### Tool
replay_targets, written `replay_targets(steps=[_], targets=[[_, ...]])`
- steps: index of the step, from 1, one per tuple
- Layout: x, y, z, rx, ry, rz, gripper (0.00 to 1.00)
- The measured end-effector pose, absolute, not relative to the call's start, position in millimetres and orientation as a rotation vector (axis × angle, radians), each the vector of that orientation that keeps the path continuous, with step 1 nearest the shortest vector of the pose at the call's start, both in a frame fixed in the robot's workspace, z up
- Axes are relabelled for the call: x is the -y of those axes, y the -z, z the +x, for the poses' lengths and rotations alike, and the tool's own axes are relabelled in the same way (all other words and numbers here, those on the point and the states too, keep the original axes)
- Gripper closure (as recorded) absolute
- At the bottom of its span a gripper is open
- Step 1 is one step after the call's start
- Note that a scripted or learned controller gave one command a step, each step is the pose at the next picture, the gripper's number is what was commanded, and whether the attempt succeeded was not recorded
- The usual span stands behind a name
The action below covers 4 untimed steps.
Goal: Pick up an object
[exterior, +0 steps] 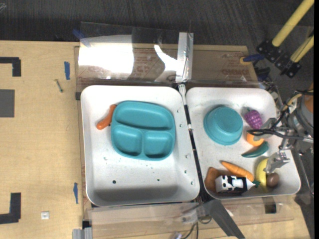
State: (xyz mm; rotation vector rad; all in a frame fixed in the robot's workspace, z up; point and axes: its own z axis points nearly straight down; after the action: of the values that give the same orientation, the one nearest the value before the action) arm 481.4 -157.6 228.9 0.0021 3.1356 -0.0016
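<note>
The right bin [199, 133] holds a teal bowl [224, 125], a purple grape bunch [253, 117], an orange piece [254, 139] and a green piece [255, 150]. Along its front lie a carrot [238, 170], a yellow fruit [260, 173], a brown round item [272, 180] and a black-and-white toy [232, 183] on a brown item [213, 176]. My gripper [278, 161] hangs at the bin's right side, just above the yellow fruit and the brown round item. Nothing visibly sits in its grip.
The left bin [99, 173] carries a teal divided plate [142, 129] with an orange sausage-like item [105, 118] at its left edge. Cables [271, 129] trail from the arm over the right bin's right rim. Yellow-handled tools [294, 19] stand at the back right.
</note>
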Motion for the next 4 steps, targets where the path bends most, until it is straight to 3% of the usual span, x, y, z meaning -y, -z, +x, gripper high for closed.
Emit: replay_targets(steps=[1,2,3,4], targets=[[201.2,-88.8,493.5,-3.128,0.006,0.067,0.0],[199.7,-101.2,497.1,-3.118,0.011,0.06,1.0],[206.2,-88.7,543.6,-3.115,0.002,0.333,1.0],[140.7,-188.1,609.6,-3.103,-0.002,0.374,1.0]])
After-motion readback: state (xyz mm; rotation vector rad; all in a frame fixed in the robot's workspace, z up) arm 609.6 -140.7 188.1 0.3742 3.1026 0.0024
